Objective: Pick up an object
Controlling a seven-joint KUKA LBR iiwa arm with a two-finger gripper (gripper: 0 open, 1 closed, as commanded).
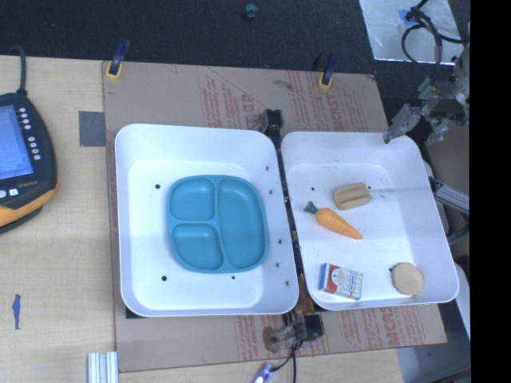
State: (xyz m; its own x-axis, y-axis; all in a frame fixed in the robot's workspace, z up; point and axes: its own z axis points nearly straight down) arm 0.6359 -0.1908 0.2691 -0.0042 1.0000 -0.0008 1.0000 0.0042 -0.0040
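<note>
Tool [407, 122] sits at far-right corner of right bin [415, 162], over the rim; grip state can't tell. Inside: carrot [339, 223], tan block [351, 195], small box [342, 281], round disc [407, 278]. Blue tray [216, 223] in left bin [136, 214].
</note>
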